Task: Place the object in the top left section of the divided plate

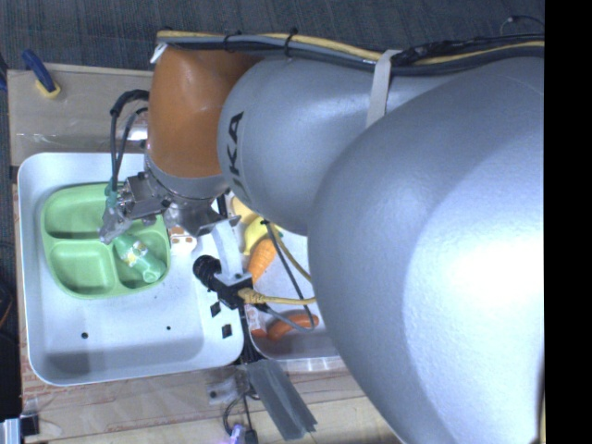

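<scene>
My gripper (118, 222) hangs over the green divided plate (65, 218) in the left bin (37, 340), low over the ridge where the compartments meet. The top left section (79, 211), where the object must end, lies just up and to the left of it. The small clear, greenish object (141, 257) lies in the lower right compartment, just below and to the right of my gripper and close beside it. I cannot tell whether my gripper is wide or narrow, and the object's long axis is too blurred to call.
</scene>
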You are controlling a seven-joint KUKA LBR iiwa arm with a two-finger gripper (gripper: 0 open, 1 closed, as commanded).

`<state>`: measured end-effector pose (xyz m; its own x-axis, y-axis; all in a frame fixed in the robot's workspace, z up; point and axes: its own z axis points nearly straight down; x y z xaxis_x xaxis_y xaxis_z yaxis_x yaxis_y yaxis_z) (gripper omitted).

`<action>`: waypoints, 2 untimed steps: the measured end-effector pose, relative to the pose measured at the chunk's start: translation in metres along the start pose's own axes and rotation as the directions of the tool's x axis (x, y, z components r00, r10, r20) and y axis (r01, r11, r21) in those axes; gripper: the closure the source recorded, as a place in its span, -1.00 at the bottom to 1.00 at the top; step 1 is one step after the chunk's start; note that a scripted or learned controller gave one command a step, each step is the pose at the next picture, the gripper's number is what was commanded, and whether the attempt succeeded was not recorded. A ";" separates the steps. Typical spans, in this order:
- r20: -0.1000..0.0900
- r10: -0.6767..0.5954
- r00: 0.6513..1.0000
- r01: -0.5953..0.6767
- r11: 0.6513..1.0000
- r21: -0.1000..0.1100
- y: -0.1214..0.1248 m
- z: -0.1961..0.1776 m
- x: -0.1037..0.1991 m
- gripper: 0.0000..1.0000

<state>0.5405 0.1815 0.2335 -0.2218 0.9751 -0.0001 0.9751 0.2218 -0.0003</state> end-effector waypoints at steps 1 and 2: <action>0.000 -0.006 1.000 0.006 1.000 0.001 0.000 -0.009 0.001 1.00; 0.000 -0.007 1.000 0.007 1.000 0.001 0.000 -0.009 0.001 -1.00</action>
<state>0.5405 0.1825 0.2428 -0.2286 0.9735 -0.0005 0.9735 0.2286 -0.0014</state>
